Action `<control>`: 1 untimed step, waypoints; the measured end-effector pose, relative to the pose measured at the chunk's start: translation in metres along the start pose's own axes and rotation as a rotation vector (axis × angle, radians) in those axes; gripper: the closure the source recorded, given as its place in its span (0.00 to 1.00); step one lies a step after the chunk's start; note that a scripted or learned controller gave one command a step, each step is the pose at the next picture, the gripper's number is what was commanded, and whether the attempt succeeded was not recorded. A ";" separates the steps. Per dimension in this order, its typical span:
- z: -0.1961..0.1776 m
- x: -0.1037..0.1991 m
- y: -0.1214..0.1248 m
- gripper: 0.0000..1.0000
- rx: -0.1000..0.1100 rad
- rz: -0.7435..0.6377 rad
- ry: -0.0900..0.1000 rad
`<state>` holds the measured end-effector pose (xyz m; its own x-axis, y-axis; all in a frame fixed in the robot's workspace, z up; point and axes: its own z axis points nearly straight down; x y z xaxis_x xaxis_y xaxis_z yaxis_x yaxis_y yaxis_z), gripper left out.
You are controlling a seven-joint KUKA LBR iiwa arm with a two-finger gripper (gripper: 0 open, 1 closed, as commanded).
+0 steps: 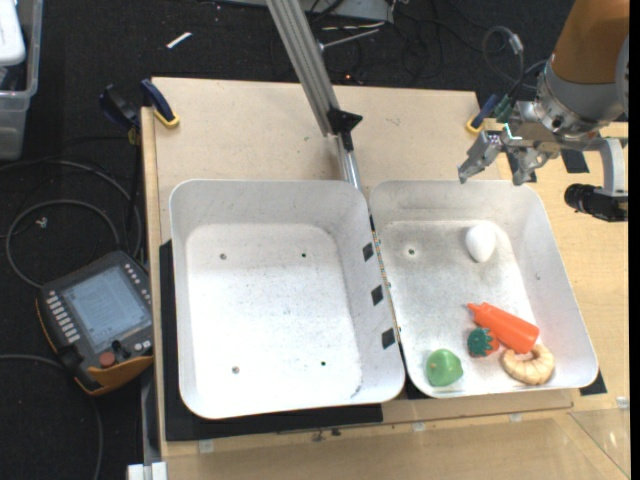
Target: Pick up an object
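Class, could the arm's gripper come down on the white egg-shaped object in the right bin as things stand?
Probably yes. The gripper hangs above the right bin's far rim, with nothing between its fingers. The white egg-shaped object lies alone on bare bin floor, apart from the carrot and the other pieces nearer the camera.

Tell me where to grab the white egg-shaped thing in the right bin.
Come straight down on the white egg and close the gripper across its narrower middle. It lies alone on the right bin floor, well apart from the carrot cluster, so both sides look free. It is rounded and may slip, so grip centrally.
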<state>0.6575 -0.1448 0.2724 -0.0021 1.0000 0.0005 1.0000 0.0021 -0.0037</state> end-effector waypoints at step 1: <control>-0.002 0.000 0.000 0.00 -0.002 -0.001 -0.001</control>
<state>0.6577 -0.1446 0.2740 -0.0032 1.0000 -0.0005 1.0000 0.0032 -0.0019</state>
